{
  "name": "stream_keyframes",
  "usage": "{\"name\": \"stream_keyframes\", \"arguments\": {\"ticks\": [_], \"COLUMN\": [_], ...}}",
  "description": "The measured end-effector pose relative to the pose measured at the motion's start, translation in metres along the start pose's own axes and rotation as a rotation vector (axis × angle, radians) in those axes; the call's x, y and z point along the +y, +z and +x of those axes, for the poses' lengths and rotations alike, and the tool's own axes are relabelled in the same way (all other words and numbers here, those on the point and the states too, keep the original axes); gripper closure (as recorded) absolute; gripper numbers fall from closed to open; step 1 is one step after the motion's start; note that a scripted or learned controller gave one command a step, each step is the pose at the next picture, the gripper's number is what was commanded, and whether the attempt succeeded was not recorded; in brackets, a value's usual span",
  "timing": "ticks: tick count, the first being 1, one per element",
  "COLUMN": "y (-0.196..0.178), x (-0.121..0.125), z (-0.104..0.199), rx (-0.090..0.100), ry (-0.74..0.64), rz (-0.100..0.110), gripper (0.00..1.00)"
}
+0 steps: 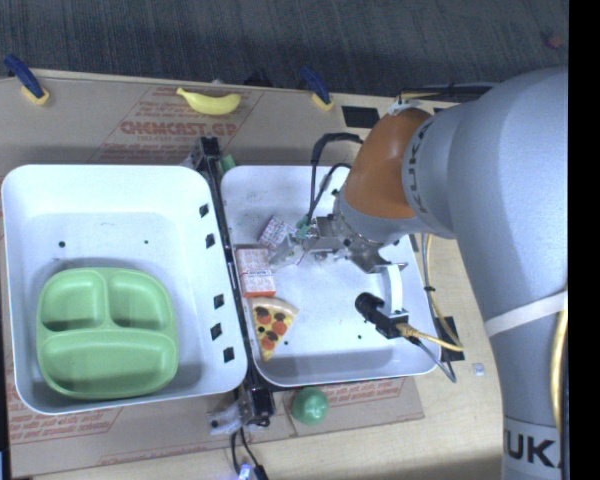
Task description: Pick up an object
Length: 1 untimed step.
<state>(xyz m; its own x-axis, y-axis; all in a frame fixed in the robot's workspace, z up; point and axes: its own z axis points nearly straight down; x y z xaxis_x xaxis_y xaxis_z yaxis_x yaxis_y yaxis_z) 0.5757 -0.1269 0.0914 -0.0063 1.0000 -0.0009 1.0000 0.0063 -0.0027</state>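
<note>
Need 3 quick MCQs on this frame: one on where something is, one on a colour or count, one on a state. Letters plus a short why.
1. Where does the pizza slice lie?
A. in the left bin, on the tray
B. in the right bin, near its front left corner
C. on the cardboard outside both bins

2. What colour is the divided tray in the left bin?
A. green
B. red
C. blue

3. How does the banana sit?
A. inside the right bin
B. on top of the tray
C. on the cardboard behind the bins

Answers:
1 B: the slice rests on the floor of the right bin, close to the divider between the bins.
2 A: the tray with three compartments is pale green.
3 C: the yellow banana lies on the printed cardboard, beyond the far rims of both bins.
</note>
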Motion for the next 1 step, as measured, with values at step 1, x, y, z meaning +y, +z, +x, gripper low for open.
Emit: {"name": "stream_keyframes", "arguments": {"ticks": [1], "y": [-0.0101], "x": [0.0002], "z": [0.0], "rx": [-0.001], "ry": [-0.005], "rz": [0.001], "gripper": [1.0]}}
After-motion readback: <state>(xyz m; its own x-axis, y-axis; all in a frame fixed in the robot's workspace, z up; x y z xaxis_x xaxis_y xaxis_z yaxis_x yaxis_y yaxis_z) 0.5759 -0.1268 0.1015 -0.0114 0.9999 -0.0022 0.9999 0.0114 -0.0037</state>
